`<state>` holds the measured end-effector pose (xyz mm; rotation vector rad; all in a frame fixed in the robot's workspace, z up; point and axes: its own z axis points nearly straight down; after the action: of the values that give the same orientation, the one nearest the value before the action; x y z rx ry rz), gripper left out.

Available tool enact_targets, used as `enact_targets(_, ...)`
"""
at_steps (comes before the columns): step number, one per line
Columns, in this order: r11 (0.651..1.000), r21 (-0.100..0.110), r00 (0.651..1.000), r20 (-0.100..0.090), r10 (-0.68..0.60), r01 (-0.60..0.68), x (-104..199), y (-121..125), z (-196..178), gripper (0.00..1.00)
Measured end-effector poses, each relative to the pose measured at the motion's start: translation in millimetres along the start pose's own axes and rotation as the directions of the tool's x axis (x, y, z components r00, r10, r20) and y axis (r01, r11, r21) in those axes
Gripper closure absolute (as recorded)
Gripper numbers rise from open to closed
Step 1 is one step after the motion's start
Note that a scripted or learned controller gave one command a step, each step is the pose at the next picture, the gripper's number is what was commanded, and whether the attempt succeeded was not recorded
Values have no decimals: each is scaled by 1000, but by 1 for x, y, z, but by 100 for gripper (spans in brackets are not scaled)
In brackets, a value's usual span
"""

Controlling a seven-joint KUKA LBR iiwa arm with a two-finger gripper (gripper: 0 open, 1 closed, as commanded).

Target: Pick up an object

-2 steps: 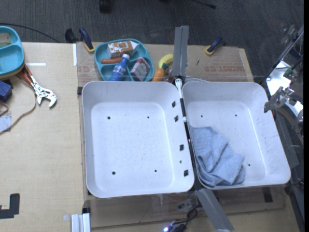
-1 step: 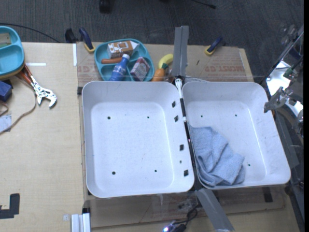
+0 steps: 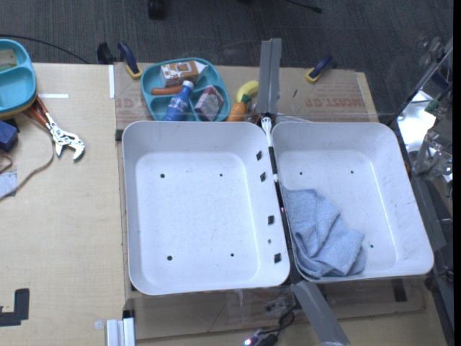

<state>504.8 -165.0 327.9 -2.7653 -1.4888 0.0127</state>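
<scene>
A crumpled light blue-grey cloth [image 3: 322,233] lies in the right white bin [image 3: 392,193], against its left wall and reaching toward the front edge. The left white bin [image 3: 144,193] beside it shows bare floor with a few small dark holes.
Behind the bins a teal divided tray [image 3: 153,92] holds toy food and a blue bottle [image 3: 177,101]. A banana [image 3: 246,91] and an orange item lie next to it. A wrench [image 3: 66,141] and a teal dish [image 3: 21,85] rest on the wooden bench at left. Clamps hold the board's back edge.
</scene>
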Motion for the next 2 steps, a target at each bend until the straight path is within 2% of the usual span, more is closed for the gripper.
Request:
enact_targets(1, 934, 1, 934, -2, 358, -358, 54, -8, 48, 100)
enact_targets(2, 875, 1, 875, -3, 484, -484, 66, 10, 195, 100)
